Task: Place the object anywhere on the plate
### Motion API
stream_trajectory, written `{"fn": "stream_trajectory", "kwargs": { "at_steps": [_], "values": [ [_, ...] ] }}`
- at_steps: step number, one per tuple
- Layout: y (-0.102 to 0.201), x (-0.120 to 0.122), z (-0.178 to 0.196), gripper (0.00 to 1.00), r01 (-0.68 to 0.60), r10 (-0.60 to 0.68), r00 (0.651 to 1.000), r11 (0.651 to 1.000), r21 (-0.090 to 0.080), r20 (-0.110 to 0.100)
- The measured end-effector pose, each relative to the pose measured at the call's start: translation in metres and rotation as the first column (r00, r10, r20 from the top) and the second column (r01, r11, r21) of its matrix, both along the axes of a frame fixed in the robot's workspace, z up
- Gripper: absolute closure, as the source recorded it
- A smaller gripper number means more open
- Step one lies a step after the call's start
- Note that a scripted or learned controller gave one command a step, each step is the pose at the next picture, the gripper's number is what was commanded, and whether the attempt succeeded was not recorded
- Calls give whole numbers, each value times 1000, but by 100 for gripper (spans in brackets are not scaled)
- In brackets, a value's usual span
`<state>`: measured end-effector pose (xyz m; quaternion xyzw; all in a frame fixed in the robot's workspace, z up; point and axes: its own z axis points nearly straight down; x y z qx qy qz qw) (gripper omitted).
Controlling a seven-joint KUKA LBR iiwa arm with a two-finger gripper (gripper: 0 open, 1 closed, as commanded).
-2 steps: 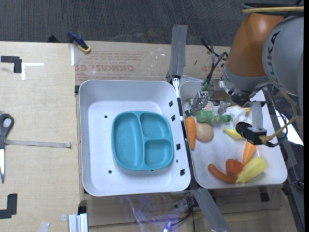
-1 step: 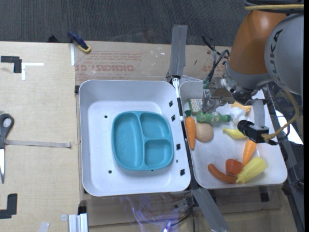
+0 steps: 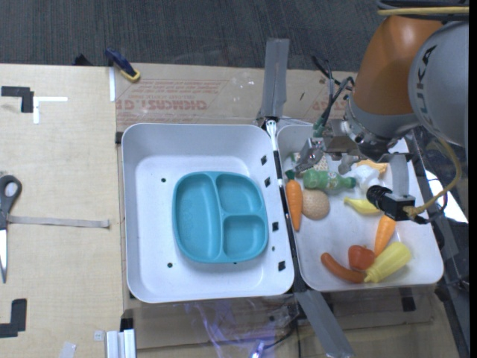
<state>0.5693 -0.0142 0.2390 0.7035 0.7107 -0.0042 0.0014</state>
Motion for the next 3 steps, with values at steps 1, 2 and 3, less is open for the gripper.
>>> {"fn": "stream_trajectory", "kwargs": {
  "at_steps": [1, 2, 3],
  "values": [
    [-1, 1, 9, 100, -1, 1, 1000, 1000, -2, -1],
    [-1, 1, 8, 0, -1, 1, 1000, 1000, -2, -1],
    [23, 19, -43, 0, 14, -14, 1000, 1000, 6, 1]
  ]
}}
